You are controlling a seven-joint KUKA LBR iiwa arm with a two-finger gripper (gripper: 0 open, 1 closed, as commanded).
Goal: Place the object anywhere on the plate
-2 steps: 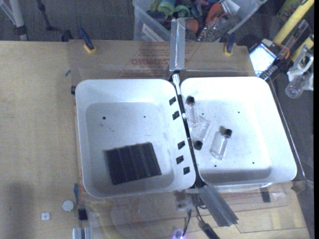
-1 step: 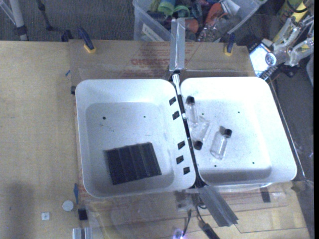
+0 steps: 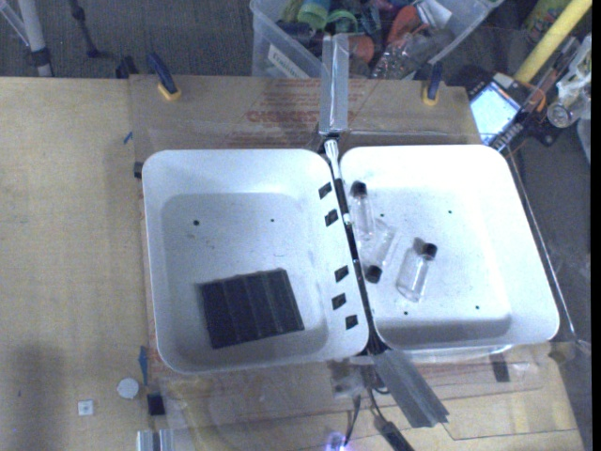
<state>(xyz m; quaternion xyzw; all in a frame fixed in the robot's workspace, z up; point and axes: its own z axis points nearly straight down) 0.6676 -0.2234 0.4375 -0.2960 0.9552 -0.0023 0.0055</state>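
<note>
A dark ribbed rectangular plate point(image 3: 252, 308) lies flat in the near part of the left bin point(image 3: 169, 181). In the right bin point(image 3: 488, 186) lie three small clear bottles with black caps. One bottle point(image 3: 361, 208) rests near the divider, a second bottle point(image 3: 377, 252) lies just below it, and the third bottle point(image 3: 414, 269) lies a little to their right. All three are close together in the left half of the right bin.
A metal divider strip point(image 3: 333, 92) with black tabs runs between the bins. A clear tub of colourful toys point(image 3: 376, 12) stands behind the bench. Small bits of hardware point(image 3: 127, 388) lie on the wooden bench near the front left.
</note>
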